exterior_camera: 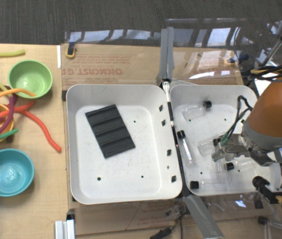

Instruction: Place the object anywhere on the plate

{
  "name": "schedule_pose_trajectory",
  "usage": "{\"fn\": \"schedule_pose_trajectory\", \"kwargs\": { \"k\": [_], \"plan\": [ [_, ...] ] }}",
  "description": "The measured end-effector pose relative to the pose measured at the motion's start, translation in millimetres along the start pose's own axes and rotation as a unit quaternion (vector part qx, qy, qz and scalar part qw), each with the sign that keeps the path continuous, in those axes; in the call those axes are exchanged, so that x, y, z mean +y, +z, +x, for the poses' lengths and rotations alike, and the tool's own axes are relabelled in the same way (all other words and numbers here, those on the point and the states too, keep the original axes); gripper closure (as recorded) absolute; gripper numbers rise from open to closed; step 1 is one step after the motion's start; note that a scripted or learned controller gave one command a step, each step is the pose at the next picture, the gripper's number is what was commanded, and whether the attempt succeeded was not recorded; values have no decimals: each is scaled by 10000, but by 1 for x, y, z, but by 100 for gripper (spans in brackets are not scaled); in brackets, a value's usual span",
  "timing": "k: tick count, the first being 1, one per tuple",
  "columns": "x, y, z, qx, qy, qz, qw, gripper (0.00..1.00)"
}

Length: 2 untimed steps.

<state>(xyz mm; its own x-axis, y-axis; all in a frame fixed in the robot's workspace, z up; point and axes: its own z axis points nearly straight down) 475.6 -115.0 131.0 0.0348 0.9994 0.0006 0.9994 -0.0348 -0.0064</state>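
A black ribbed rectangular plate [110, 130] lies flat and askew in the left white bin [81, 183]. In the right white bin [206, 91] lie clear plastic tubes with black caps: one near the back [197, 109], one along the left wall [184, 146], and one by the front edge [196, 184]. My gripper [224, 157] is low over the right bin's middle-right area, among clear pieces that are hard to make out. The grey arm with its orange band [276, 111] rises behind it and hides part of the bin.
On the wooden bench to the left stand a green bowl [30, 78] and a teal bowl [7, 172], with coloured cords [36, 126] strewn between them. A black hinge strip [173, 133] separates the two bins. Cables [241, 114] hang beside the wrist.
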Motion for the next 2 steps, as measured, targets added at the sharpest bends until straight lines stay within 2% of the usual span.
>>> {"fn": "schedule_pose_trajectory", "kwargs": {
  "k": [1,2],
  "plan": [
    [16,-47,-65,-6,118,-24,9999,100],
    [5,-21,-100,-1,-155,-18,9999,100]
  ]
}}
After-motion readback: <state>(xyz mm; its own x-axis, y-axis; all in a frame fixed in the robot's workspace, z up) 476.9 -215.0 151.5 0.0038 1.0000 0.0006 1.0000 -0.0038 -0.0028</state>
